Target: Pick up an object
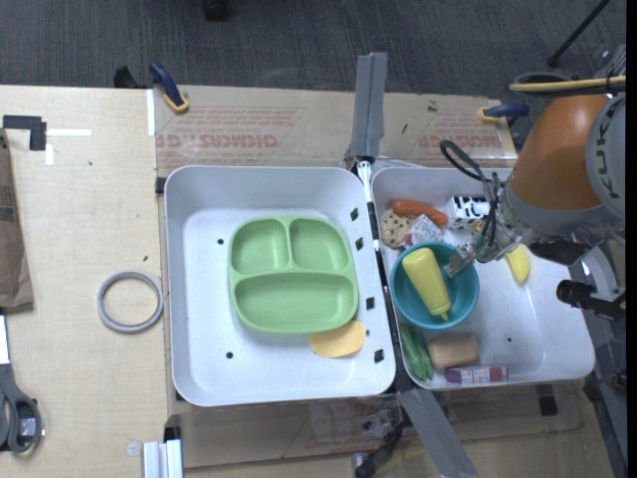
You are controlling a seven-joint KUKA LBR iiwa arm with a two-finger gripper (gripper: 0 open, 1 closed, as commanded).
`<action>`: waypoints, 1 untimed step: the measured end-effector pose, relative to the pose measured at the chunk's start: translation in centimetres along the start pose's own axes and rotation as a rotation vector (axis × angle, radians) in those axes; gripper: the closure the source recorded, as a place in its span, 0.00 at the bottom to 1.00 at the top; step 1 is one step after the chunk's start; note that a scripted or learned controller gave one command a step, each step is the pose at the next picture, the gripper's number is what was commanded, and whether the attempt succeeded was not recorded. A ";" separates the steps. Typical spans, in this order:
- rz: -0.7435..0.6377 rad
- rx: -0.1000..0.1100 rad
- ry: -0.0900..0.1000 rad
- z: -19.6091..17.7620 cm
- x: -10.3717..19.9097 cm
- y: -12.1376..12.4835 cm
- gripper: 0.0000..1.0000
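Lying tilted inside the blue bowl [435, 289] in the right bin [542, 352], the yellow bottle [426, 280] looks like light, stiff, smooth plastic, likely slippery; across its narrow body seems the best hold. Just beside it, over the bowl's right rim, sits the end effector [464, 260]; whether it is released or clenched, I cannot tell.

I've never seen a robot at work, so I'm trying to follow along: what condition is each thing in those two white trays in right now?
Green divided plate: flat in the left bin, right way up.
Yellow disc: partly tucked under the plate's edge.
Blue bowl: upright in the right bin.
Yellow bottle: lying in the bowl.
Gripper: low at the bowl's rim.
Carrot: lying flat.
Tan block: lying flat.
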State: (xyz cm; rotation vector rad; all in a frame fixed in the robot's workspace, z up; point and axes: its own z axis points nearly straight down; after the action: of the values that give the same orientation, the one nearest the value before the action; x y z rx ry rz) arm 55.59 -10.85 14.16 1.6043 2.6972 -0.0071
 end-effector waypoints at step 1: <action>0.035 -0.001 0.004 -8.0 0.3 8.0 1.00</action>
State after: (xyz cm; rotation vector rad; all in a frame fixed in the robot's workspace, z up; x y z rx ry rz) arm 62.46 -6.72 22.11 1.6530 2.6708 -0.0034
